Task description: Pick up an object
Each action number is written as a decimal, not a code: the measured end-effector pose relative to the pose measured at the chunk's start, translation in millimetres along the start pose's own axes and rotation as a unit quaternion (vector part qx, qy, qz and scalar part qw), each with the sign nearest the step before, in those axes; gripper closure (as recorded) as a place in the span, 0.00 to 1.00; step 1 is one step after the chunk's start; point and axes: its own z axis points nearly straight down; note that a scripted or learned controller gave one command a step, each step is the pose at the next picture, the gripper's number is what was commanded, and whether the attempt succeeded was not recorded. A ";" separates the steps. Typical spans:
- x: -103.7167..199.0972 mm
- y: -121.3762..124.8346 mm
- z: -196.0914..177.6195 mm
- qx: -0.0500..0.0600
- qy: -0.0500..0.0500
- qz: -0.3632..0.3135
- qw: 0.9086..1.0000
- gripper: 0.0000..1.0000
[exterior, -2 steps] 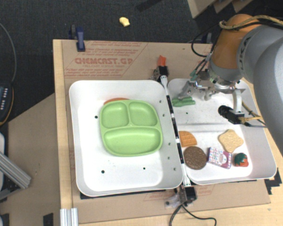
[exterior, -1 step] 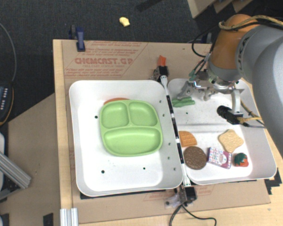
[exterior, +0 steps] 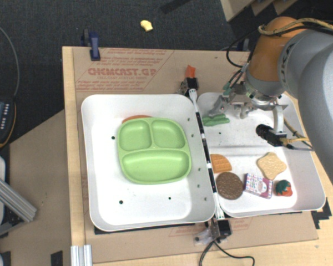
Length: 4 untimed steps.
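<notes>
1. The arm [exterior: 305, 60] comes in from the right and bends down over the far end of the right bin [exterior: 238, 137]. Its orange band [exterior: 271, 49] sits above the wrist, and the wrist points down and slightly toward the divider between the bins.
2. The left bin [exterior: 100, 170] holds a green divided plate [exterior: 154, 150], with a sliver of something orange [exterior: 136, 117] showing at the plate's far edge. Nothing there is being approached.
3. The gripper [exterior: 225, 108] sits low in the right bin's far left corner, just above or touching a flat green piece [exterior: 215, 120]. I cannot tell whether it is spread or pressed together, and nothing shows as clearly pinched.
4. The green piece looks like the target, and it lies on the bin floor beside the divider. So I judge the task to be at the reach or grasp stage, with no lift made yet.
5. The other candidates lie well apart from the gripper along the near side: a brown round disc [exterior: 229, 185], an orange slice [exterior: 220, 163], a toast piece [exterior: 271, 165], a pink carton [exterior: 258, 185] and a small red and green fruit [exterior: 283, 188].
</notes>
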 end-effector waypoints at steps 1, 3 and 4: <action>-63.5 -0.4 0.7 -0.001 -0.001 0.002 1.000 0.00; -59.9 1.1 -10.4 -0.003 -0.001 0.000 1.000 0.00; -33.0 -129.5 -1.1 0.001 0.001 0.003 1.000 0.00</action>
